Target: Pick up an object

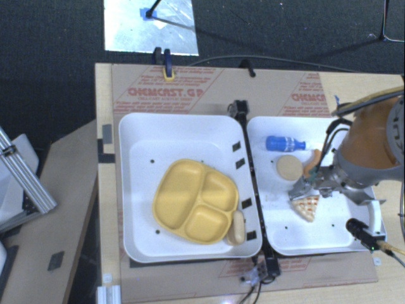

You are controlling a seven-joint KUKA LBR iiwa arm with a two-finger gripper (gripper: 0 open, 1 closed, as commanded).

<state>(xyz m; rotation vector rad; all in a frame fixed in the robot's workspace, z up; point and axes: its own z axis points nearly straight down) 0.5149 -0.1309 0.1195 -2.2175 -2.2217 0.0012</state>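
Gripper (302, 190) above waffle wedge (307, 206)

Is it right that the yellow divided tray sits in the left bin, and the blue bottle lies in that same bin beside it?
Not quite. The yellow divided tray is in the left bin, but the blue bottle lies in the right bin, near its far wall, above a round tan disc. The camera view shows this.
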